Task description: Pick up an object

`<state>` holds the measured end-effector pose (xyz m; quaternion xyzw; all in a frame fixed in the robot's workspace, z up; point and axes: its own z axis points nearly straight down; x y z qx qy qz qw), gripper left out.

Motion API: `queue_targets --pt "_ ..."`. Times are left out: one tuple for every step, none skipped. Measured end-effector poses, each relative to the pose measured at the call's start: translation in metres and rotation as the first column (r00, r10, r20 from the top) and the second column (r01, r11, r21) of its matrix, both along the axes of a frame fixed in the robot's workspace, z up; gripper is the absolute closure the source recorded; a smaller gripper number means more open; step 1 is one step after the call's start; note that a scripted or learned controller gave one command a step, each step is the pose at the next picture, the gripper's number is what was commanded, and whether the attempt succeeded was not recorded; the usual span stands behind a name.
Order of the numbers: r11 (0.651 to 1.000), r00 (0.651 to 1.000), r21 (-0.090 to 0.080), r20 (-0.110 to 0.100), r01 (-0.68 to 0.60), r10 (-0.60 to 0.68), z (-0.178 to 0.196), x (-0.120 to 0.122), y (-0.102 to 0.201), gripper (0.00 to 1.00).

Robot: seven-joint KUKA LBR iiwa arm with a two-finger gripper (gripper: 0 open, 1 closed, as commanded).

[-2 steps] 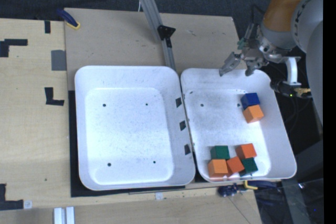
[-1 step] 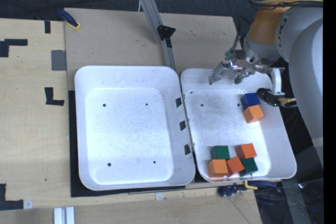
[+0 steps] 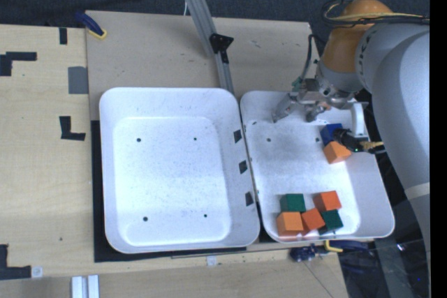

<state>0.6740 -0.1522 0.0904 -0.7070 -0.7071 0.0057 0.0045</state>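
Observation:
My gripper [image 3: 297, 112] hangs over the far end of the right bin [image 3: 279, 150], its fingers spread and nothing between them. A blue block [image 3: 330, 132] and an orange block [image 3: 338, 152] lie just right of it, against the bin's right wall. At the near end is a cluster of several blocks: a green block [image 3: 293, 202], an orange one [image 3: 327, 200], two more orange ones [image 3: 289, 222] [image 3: 312, 218] and a dark green one [image 3: 333, 220]. The gripper touches none of them.
The left bin [image 3: 112, 150] sits beside the right one, sharing a rim with black clips [image 3: 243, 165]. A slanted metal pole [image 3: 202, 10] crosses the bench behind the bins. The grey arm [image 3: 398, 80] fills the right side.

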Motion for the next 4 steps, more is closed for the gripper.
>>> queue_targets --pt "1.000 1.000 0.000 0.000 -0.002 0.002 0.011 0.000 0.000 1.00" --pt "1.000 1.000 0.001 0.020 -0.003 0.003 0.065 0.004 0.011 1.00" --pt "1.000 1.000 0.001 0.020 -0.002 0.002 0.119 0.005 0.012 1.00" --pt "1.000 1.000 0.004 0.015 -0.007 0.007 0.133 -0.002 0.069 1.00"
